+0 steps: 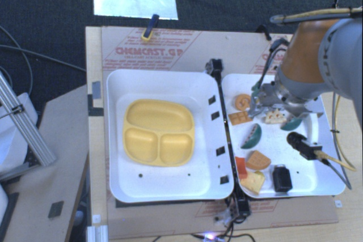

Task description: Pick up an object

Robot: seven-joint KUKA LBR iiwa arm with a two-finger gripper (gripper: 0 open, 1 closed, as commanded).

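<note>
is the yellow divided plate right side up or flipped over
Right side up. The yellow divided plate lies flat in the left bin, its three hollow compartments facing up with nothing in them.

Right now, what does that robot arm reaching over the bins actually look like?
The arm is bulky and rounded, grey, with a broad orange band above the wrist. Thin dark cables loop along its side. At its tip sits a small metal gripper, grey and black, over the right bin.
</note>
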